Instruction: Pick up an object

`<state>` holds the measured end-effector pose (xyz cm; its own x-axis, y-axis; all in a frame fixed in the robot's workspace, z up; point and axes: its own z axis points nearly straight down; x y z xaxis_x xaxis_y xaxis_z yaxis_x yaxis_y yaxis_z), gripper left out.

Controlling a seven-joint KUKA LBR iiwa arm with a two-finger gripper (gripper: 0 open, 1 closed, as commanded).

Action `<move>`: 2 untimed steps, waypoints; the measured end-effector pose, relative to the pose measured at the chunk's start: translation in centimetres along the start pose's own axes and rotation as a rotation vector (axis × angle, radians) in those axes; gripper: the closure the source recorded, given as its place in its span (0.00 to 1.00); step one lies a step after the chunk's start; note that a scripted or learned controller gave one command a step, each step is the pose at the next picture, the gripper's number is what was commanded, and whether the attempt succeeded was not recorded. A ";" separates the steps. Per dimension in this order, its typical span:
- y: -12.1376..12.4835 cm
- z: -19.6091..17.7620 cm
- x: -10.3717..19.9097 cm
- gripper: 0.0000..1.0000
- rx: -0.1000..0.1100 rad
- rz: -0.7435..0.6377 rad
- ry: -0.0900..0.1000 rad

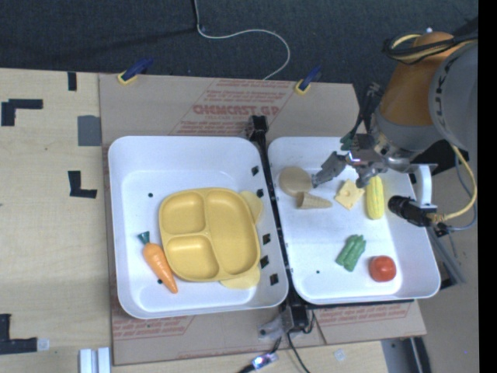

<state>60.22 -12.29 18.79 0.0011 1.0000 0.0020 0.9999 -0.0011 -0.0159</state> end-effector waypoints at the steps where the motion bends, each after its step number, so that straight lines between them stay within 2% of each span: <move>1: 0.3 -0.8 0.0 0.00 -0.014 -0.003 -0.002; 2: 1.1 5.3 0.4 0.00 -0.010 -0.005 -0.002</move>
<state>61.21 -11.90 13.50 -0.0037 1.0000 -0.0003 1.0000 0.0037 -0.0058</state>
